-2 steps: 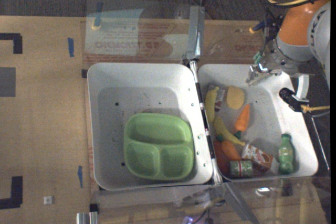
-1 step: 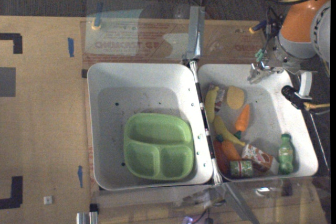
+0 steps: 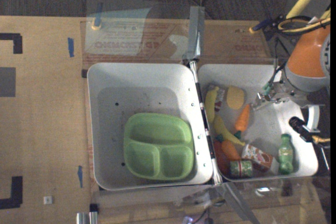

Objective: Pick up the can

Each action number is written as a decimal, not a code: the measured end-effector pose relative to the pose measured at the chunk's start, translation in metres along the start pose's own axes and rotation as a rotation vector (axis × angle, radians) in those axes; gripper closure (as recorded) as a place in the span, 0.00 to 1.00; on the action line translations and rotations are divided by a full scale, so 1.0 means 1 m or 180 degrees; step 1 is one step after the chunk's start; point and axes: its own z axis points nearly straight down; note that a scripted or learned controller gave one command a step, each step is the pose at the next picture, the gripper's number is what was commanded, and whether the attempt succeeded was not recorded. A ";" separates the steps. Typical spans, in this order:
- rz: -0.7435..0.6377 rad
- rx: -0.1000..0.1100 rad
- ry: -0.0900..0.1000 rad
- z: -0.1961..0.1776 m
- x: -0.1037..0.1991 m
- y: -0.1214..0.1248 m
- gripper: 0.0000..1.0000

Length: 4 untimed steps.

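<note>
A small can (image 3: 240, 168) with a green and red label lies on its side at the front of the right bin (image 3: 262, 73). A red and white packet-like item (image 3: 257, 156) rests just behind it, touching it. My gripper (image 3: 264, 97) hangs over the back right part of that bin, below the orange band (image 3: 311, 55) of the arm. It is well apart from the can, up and to the right of it, near the orange carrot (image 3: 242, 118). Nothing shows held in it.
The right bin also holds two yellow bananas (image 3: 211, 104), a yellow round piece (image 3: 235, 97), an orange-red item (image 3: 227, 152) and a green bottle (image 3: 285, 153). The left bin (image 3: 105, 113) holds a green divided plate (image 3: 158, 145). Cables run at the back right.
</note>
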 end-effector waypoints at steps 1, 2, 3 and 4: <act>-0.0086 0.0001 -0.0003 0.001 -0.029 0.017 1.00; -0.0685 0.0006 -0.0004 -0.046 -0.035 0.061 1.00; -0.0787 0.0004 -0.0002 -0.123 0.011 0.067 1.00; -0.0361 0.0006 -0.0001 -0.150 0.043 0.072 1.00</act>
